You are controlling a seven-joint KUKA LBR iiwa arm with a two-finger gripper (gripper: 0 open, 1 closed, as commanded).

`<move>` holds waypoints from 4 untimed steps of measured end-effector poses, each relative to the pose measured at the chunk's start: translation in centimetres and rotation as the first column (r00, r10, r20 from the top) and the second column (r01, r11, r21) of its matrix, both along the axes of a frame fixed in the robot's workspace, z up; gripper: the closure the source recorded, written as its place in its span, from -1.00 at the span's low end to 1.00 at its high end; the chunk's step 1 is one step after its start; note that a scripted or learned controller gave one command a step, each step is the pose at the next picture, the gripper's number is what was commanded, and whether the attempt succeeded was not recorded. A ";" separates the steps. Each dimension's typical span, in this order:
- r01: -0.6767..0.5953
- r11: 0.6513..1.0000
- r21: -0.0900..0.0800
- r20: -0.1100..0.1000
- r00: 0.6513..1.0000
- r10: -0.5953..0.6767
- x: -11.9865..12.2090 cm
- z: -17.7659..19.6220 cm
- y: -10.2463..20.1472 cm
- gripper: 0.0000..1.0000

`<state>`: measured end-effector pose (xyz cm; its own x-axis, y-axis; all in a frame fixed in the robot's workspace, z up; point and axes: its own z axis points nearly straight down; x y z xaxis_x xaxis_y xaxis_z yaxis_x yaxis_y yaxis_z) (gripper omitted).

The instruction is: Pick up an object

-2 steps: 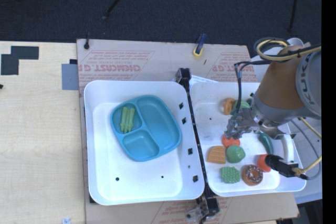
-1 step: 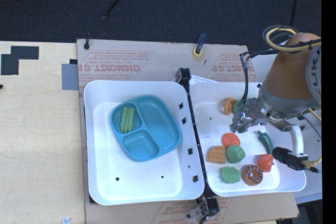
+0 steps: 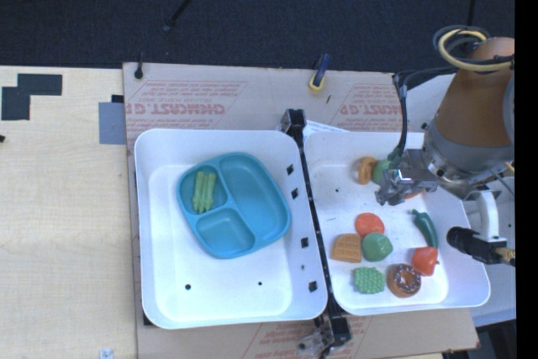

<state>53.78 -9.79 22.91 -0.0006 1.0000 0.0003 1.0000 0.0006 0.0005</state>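
Toys lie in the right bin: a tomato, waffle, green ball, donut and chili. Above the tomato hangs the gripper, an orange-green piece just beside it; whether it grips I cannot tell

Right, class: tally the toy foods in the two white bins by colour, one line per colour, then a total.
Green: 5 (beans, ball, bumpy piece, pepper, piece by the claw)
Orange: 2 (waffle, piece)
Red: 2 (tomato, strawberry)
Brown: 1 (doughnut)
Total: 10
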 end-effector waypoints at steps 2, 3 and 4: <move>-0.005 1.000 0.003 -0.005 1.000 0.005 -2.0 0.6 9.4 1.00; -0.004 1.000 0.002 -0.006 1.000 0.004 -2.8 0.5 14.2 1.00; -0.003 1.000 0.001 -0.007 1.000 0.003 -4.2 -1.2 19.3 1.00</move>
